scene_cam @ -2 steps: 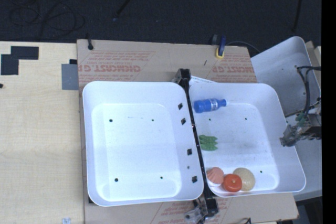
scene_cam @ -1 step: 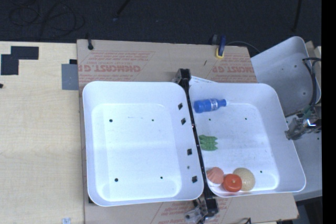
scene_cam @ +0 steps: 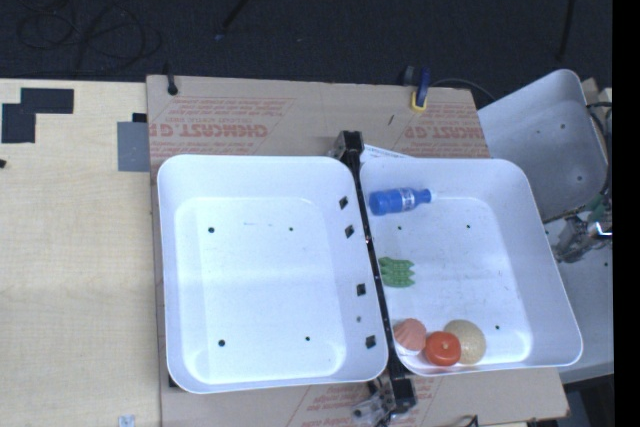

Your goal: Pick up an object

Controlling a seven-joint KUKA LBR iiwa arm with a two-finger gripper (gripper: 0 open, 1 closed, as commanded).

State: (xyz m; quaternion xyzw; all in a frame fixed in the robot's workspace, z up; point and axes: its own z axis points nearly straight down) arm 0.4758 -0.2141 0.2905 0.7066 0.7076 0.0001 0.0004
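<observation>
A small grey, wiry part (scene_cam: 583,233) juts in at the view's right edge, about halfway down. It is too small and blurred to tell whether it belongs to the arm.

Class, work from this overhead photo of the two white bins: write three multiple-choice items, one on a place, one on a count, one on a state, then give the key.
1. Which bin holds the blue bottle?
A. left
B. right
C. neither

2. How many things lie in the right bin?
A. two
B. five
C. nine

3. How does the bottle rest?
A. upright
B. on its side
C. balanced on the rim

Key: 1 B, it lies at the right bin's far left corner. 2 B, bottle, green item, pink item, red item, tan item. 3 B, its length runs along the floor.
</observation>
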